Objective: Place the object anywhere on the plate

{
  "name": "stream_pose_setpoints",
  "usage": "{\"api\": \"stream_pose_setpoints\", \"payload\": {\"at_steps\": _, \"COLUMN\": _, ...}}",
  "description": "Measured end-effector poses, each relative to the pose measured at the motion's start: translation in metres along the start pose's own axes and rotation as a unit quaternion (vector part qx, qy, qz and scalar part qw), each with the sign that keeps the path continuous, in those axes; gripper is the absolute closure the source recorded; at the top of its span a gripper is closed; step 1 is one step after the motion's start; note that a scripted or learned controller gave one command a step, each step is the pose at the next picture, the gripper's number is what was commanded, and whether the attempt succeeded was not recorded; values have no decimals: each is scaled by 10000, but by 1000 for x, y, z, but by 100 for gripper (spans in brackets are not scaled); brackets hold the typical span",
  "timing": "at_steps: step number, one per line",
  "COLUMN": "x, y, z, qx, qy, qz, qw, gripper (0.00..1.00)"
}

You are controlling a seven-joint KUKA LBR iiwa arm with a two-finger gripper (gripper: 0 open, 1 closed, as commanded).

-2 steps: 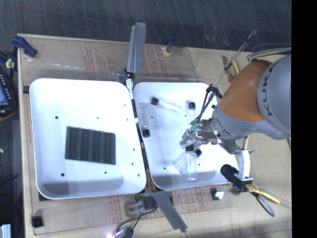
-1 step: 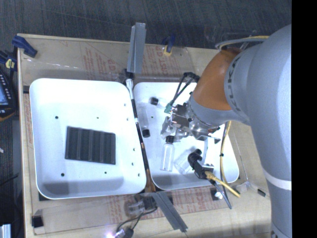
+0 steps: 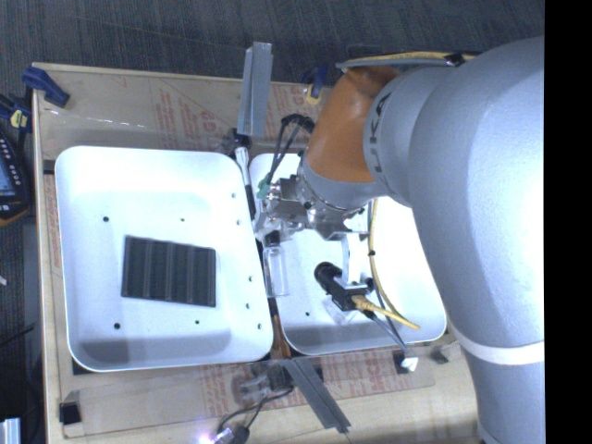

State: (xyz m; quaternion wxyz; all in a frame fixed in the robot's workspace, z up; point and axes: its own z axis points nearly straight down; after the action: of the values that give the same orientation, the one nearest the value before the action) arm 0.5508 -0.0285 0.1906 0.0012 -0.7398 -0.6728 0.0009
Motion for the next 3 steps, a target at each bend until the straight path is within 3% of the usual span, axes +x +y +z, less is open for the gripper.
{"api": "stream_pose_setpoints", "payload": {"at_steps": 1, "x": 81, "y": -72, "z": 0, "qx": 16, "qy": -5, "qz": -111, "qw": 9999, "gripper": 100}}
{"api": "stream_pose_setpoints", "payload": {"at_steps": 2, "x": 128, "y": -78, "z": 96, "qx": -64, "qy": 12, "qz": 979, "qw": 9952, "gripper": 100}}
{"api": "stream_pose_setpoints", "payload": {"at_steps": 3, "x": 137, "y": -88, "z": 58, "qx": -3, "qy": -2, "qz": -253, "qw": 9997, "gripper": 100}}
